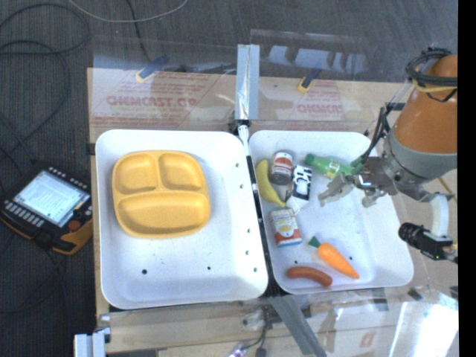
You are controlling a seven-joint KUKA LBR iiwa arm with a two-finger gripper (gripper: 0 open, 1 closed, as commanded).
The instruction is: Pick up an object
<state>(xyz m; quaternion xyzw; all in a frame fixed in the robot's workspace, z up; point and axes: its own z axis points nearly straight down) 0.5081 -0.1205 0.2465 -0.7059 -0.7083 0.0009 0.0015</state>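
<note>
The right bin (pixel 387 262) holds a banana (pixel 266 184), a small can (pixel 282 167), a black-and-white pack (pixel 301 182), a green bottle (pixel 322 163), a small carton (pixel 285 226), a carrot (pixel 337 259) and a sausage (pixel 309 275). My gripper (pixel 337 184) hangs over the bin's upper right part, just below and right of the green bottle. Its fingers are spread open and nothing sits between them.
The left bin (pixel 149 274) holds a yellow divided plate (pixel 161 192). A metal divider post (pixel 247 80) stands at the back between the bins. A handheld pendant (pixel 48 208) lies on the floor at far left. The arm's orange band (pixel 428 121) looms over the right bin's edge.
</note>
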